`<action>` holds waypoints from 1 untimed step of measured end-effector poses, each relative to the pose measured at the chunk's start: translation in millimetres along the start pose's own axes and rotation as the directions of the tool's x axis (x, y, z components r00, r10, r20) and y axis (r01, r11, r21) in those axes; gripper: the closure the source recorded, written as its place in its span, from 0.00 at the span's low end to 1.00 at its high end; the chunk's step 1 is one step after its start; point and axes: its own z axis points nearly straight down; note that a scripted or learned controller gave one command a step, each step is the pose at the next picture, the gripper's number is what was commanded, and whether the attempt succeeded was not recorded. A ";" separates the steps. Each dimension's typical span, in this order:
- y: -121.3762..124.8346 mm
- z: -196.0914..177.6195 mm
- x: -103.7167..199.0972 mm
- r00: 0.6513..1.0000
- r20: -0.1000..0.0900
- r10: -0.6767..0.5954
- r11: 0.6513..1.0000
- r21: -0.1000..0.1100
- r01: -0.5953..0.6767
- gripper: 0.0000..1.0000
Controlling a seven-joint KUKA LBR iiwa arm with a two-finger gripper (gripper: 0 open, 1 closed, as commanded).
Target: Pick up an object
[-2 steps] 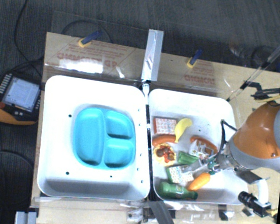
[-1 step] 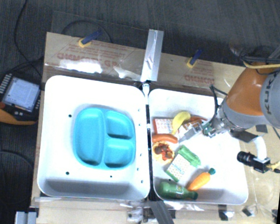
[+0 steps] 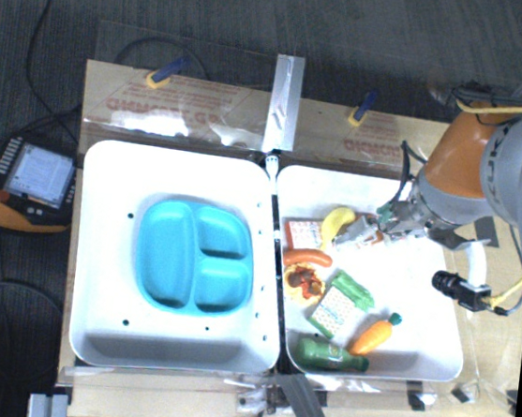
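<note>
I'm watching claw hovering low in right white plastic bin, tip beside yellow toy banana. Can't tell its opening or any hold. I'm judging banana targeted because it's lying apart from pile.

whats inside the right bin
The right bin holds toy food: a banana, hot dog, carrot, cucumber, two small boxes and a green packet. The gripper hangs beside the banana; whatever lies under it is covered.
</note>
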 end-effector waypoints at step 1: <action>54.8 27.4 9.7 0.996 0.012 -0.088 0.996 -0.007 0.088 0.00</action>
